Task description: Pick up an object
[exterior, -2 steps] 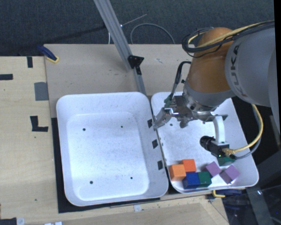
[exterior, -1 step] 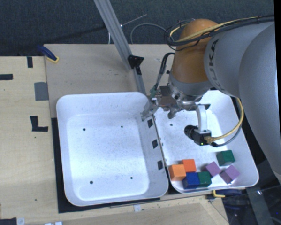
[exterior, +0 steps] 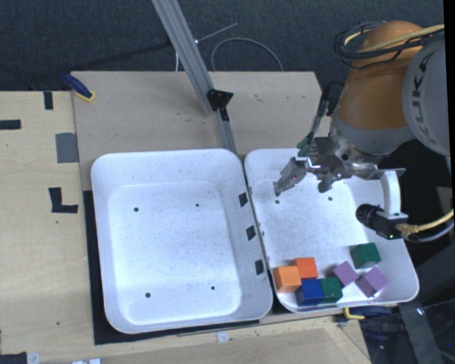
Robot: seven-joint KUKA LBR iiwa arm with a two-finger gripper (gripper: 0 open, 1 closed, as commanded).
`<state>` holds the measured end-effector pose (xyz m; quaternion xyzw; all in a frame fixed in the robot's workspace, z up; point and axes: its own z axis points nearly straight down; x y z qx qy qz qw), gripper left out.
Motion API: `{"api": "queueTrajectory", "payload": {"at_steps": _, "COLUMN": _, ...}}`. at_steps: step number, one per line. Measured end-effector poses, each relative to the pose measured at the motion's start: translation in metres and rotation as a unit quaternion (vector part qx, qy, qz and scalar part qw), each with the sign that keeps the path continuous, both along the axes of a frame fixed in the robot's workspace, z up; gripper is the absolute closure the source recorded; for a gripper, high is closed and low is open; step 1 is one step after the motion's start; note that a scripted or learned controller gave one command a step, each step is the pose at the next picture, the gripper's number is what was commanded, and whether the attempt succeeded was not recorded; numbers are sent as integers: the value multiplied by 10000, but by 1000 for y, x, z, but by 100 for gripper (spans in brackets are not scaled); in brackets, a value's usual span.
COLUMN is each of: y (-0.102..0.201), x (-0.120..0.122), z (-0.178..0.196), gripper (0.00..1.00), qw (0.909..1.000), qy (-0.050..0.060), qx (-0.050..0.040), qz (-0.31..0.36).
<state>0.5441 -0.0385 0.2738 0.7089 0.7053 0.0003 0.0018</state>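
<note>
My gripper (exterior: pixel 304 184) hangs over the far part of the right bin (exterior: pixel 306 230), its fingers (exterior: pixel 285 180) spread open with nothing between them. Several small blocks lie clustered at the near edge of that bin, well below the gripper in the view: two orange blocks (exterior: pixel 287 276) (exterior: pixel 306 267), a blue block (exterior: pixel 311 290), a green block (exterior: pixel 331 288), two purple blocks (exterior: pixel 345 272) (exterior: pixel 372 281) and a dark green block (exterior: pixel 364 255).
The left bin (exterior: pixel 169 234) sits beside the right one, the two rims touching. A grey metal pole (exterior: pixel 190 54) slants down to the bins' far edge. A black camera on a bracket (exterior: pixel 378 219) juts over the right bin's right side.
</note>
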Motion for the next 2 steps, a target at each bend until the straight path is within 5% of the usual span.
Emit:
{"api": "queueTrajectory", "payload": {"at_steps": 1, "y": -36, "x": -11, "z": 229, "gripper": 0, "qw": 10000, "qy": -30, "qx": 1, "qz": 31}}
{"api": "queueTrajectory", "payload": {"at_steps": 2, "y": 43, "x": 21, "z": 190, "gripper": 0, "qw": 10000, "qy": 36, "qx": 16, "qz": 68}}
